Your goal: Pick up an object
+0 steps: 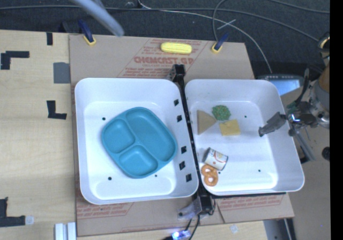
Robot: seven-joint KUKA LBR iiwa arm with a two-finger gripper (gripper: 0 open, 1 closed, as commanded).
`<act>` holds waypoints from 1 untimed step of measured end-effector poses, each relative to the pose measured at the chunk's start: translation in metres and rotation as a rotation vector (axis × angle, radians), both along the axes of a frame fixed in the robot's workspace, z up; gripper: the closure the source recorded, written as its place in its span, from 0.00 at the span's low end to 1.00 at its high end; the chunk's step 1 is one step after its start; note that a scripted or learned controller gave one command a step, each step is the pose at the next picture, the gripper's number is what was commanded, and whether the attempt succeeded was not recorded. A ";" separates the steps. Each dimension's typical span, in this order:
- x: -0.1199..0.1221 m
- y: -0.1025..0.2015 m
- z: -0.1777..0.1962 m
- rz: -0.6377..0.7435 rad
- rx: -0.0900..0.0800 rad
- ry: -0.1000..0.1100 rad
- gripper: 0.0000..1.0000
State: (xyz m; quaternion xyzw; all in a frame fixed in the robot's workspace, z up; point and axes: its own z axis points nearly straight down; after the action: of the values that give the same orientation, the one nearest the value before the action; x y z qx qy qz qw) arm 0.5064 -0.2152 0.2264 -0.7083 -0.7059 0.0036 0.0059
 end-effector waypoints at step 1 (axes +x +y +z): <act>0.003 0.001 0.007 0.004 -0.003 -0.012 0.00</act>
State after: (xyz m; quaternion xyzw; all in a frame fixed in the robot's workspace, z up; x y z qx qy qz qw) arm 0.5093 -0.2146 0.2331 -0.7068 -0.7074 0.0005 0.0006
